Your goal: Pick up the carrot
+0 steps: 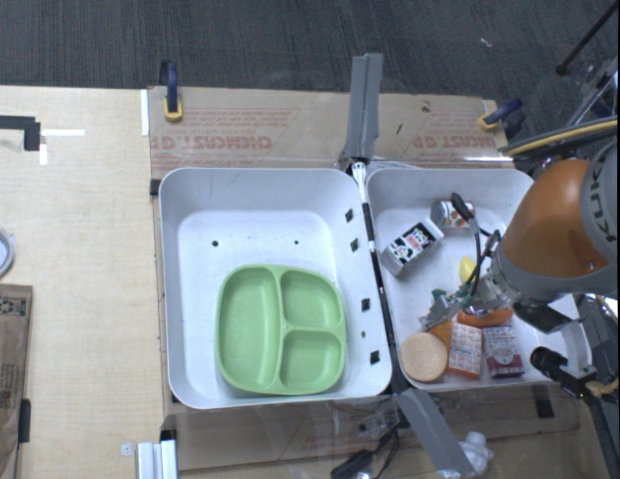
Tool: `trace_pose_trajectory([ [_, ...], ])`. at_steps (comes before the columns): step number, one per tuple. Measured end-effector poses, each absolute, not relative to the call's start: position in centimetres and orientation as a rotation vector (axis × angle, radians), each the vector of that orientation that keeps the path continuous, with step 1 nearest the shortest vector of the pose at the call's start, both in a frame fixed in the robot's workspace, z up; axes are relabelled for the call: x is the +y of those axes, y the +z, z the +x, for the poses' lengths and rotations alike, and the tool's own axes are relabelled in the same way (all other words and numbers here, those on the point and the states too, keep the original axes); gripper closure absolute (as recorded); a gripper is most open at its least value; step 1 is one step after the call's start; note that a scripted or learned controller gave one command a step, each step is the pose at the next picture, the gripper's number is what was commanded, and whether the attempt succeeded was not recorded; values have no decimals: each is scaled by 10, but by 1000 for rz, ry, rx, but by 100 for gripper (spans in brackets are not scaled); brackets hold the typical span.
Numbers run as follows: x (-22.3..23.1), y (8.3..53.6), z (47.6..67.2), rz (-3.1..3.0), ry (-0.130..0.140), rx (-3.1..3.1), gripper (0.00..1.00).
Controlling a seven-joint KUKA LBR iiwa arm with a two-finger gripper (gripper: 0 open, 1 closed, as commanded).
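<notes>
Carrot lies in right bin, front part, long axis about left-right, between round tan piece and arm. Gripper just above carrot's left end, touching or nearly. Gripper state: cannot tell.

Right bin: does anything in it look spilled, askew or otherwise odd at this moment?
Nothing looks spilled or damaged. The right bin holds a loose jumble: a small milk carton lying tilted, a round tan disc at the front and flat packets beside it. The carrot is half hidden under the arm.
</notes>
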State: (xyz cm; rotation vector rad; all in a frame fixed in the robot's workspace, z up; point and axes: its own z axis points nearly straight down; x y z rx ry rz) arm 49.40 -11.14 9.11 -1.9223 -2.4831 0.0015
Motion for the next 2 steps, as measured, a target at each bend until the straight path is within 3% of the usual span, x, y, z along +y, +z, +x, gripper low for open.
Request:
trace_pose_trajectory([
  [1,-112,100,495,-1928,0,-2480,100],
  [2,-89,191,478,-1679,1,-2655,100],
])
